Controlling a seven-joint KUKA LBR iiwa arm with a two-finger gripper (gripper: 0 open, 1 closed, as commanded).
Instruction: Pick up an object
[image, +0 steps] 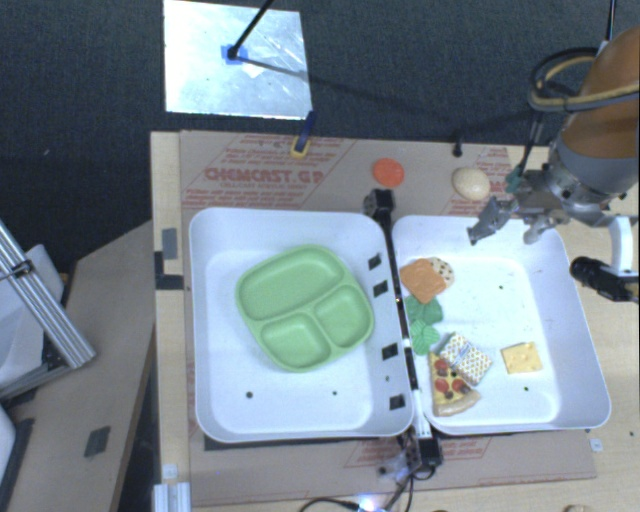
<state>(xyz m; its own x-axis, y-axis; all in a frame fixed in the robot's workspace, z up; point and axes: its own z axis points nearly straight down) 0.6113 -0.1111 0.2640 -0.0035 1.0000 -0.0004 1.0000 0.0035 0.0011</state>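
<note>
Two white bins side by side: left bin (215, 300), right bin (560, 330). One green divided tray (300, 305) mid left bin, three compartments. Arm (600, 110) cut off at right edge. Gripper (510, 225) over right bin's back rim, fingers spread, nothing between. Right bin, left side: one bread slice (425, 278), green leafy piece (425, 325) partly hidden, one pizza slice (450, 385), one patterned packet (468, 357). One cheese square (521, 357) apart; open floor around. On bench behind the bins: one orange disc (388, 173), one egg (471, 183).

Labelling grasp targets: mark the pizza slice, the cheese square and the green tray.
pizza slice (451, 385), camera view, its topped middle
cheese square (521, 357), camera view, its centre
green tray (290, 283), camera view, floor of its largest compartment
</note>
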